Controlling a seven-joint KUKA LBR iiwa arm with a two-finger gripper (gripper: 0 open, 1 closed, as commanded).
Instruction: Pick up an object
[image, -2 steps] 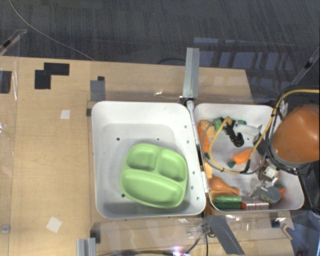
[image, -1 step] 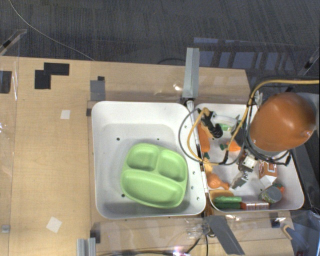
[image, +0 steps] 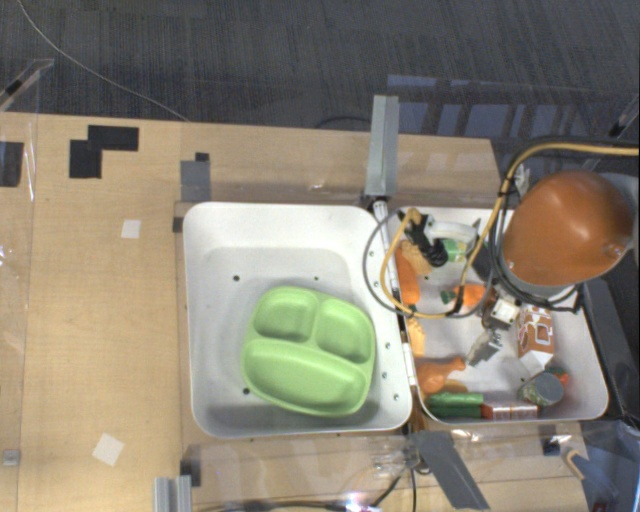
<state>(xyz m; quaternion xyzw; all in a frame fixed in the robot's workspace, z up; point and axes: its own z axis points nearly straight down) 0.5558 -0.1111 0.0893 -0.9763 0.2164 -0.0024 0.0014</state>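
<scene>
My gripper (image: 487, 345) hangs low inside the right bin (image: 600, 395), under the arm's orange band (image: 565, 228). Small objects lie around it. An orange piece (image: 441, 374) rests just left of the gripper, and a green stick-shaped item (image: 456, 405) lies along the bin's front wall. A white and red carton (image: 538, 335) stands close on the gripper's right. A grey round item (image: 546, 388) sits to the front right. Another long orange item (image: 409, 277) lies by the bin's left wall. Nothing shows in the gripper's grasp.
The left bin (image: 215, 300) holds a light green divided plate (image: 308, 349). Yellow and black cables (image: 385, 270) loop over the wall between the bins. A red-brown item (image: 515, 410) lies at the right bin's front edge. Wooden bench surrounds both bins.
</scene>
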